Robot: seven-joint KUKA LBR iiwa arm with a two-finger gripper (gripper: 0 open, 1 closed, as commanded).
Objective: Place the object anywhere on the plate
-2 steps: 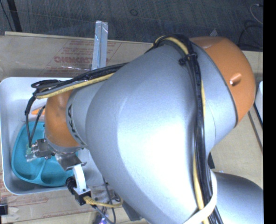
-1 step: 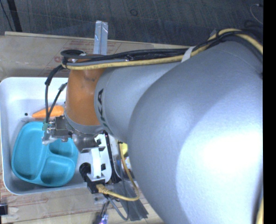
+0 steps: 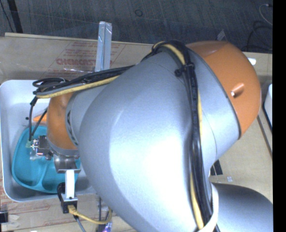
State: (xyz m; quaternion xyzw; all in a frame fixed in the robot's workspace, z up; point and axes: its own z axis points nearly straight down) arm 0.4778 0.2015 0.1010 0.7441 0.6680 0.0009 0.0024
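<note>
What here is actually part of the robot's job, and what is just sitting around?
Part of the job:
- blue plate in the left white bin
- gripper, low over the plate; the arm hides whatever it may carry

Just there:
- grey arm with orange band
- yellow and black cables along the arm
- cardboard sheet under the bin
- upright metal post behind it

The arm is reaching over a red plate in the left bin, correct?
Not quite: the plate is blue, not red. The camera view shows it in the left bin, with the arm reaching over it.
</note>
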